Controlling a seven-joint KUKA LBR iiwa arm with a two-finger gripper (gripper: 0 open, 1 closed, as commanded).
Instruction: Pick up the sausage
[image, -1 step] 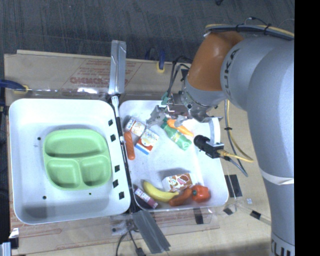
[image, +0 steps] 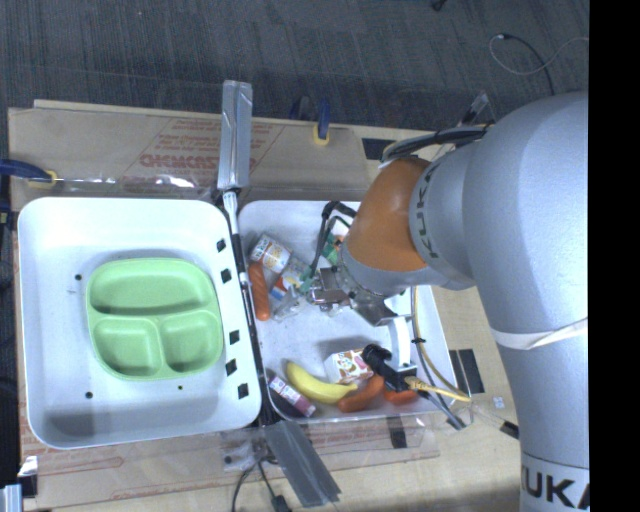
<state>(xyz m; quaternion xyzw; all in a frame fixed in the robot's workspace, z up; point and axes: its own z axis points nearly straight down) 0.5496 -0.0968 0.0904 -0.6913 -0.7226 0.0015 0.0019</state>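
Several foods crowd the right bin (image: 425, 300); we see the sausage (image: 361, 395) near its front edge, beside a banana (image: 305, 382). The gripper (image: 325, 290), state unclear, risks snagging neighbours.

The end effector (image: 305, 290) hangs low in the right bin (image: 432, 310), beside the sausage (image: 260, 290).

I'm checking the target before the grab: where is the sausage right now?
In the camera view, the reddish-brown sausage lies near the front edge of the right white bin, just right of the yellow banana and below a small printed packet.
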